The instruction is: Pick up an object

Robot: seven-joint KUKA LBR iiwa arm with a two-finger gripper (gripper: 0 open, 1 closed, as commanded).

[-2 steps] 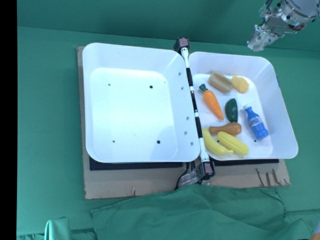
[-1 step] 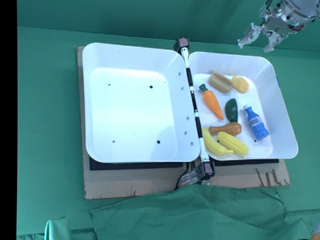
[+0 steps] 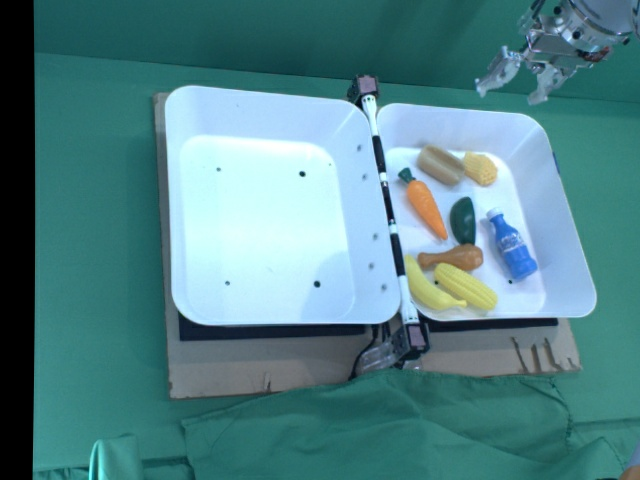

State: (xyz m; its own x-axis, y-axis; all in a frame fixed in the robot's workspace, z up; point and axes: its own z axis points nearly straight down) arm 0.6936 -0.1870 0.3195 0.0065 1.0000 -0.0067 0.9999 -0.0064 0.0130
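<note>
My gripper (image 3: 516,79) hangs high at the top right, above the far rim of the right bin (image 3: 566,230), its two fingers spread open with nothing between them. In that bin lie an orange carrot (image 3: 426,205), a brown bread roll (image 3: 440,165), a small yellow corn piece (image 3: 481,168), a dark green vegetable (image 3: 463,220), a blue bottle (image 3: 512,245), a brown chicken drumstick (image 3: 453,259), a yellow banana (image 3: 427,289) and a yellow corn cob (image 3: 467,287). All of them rest on the bin floor, well below and in front of the gripper.
The left bin (image 3: 262,211) stands beside the right one, with a black-and-white divider bar (image 3: 385,200) between them. Both rest on a cardboard sheet (image 3: 220,368). Green cloth (image 3: 400,433) bunches up along the front edge.
</note>
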